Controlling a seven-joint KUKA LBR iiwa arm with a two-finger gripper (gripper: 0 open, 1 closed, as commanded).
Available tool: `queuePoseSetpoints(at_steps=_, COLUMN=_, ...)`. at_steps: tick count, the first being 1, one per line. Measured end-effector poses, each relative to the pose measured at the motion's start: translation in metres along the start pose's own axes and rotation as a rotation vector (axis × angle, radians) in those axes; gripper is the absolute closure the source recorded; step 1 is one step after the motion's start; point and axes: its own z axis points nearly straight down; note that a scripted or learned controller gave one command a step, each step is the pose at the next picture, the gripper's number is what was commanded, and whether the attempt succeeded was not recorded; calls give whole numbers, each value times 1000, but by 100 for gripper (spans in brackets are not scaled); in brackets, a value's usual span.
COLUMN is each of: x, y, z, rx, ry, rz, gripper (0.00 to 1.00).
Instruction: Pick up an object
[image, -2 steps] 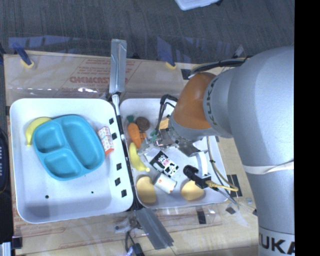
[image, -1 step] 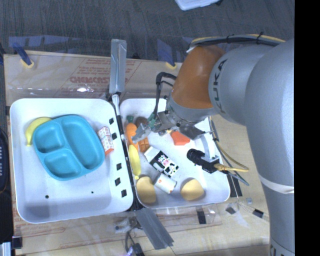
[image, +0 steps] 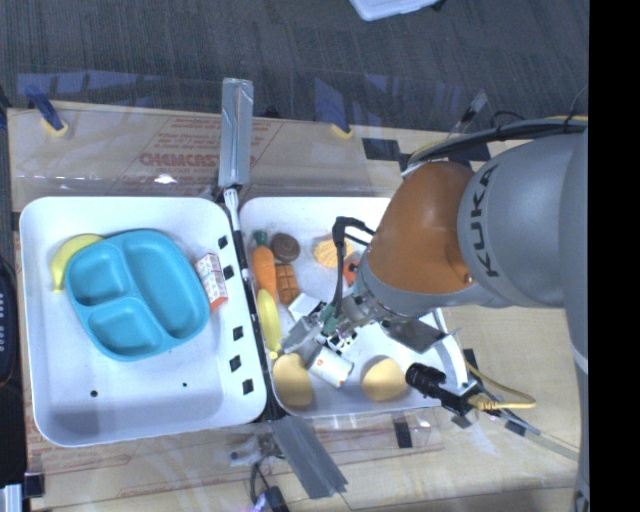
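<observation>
Hovering claw (image: 318, 338) over smooth rounded potato (image: 291, 378); finger state can't tell.

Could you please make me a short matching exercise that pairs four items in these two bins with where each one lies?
Things:
1. blue plastic divided tray
2. orange toy carrot
3. small red-and-white packet
4. pale yellow rounded toy

Places:
A. right bin, along its left wall
B. left bin, middle
C. right bin, near its front edge
D. left bin, by its right wall

Pairs: 1-B, 2-A, 3-D, 4-C
</observation>
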Motion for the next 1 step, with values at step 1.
queuePoseSetpoints(at_steps=1, x=23, y=80, z=0, rx=-2, ry=-2, rz=-171, gripper=0)
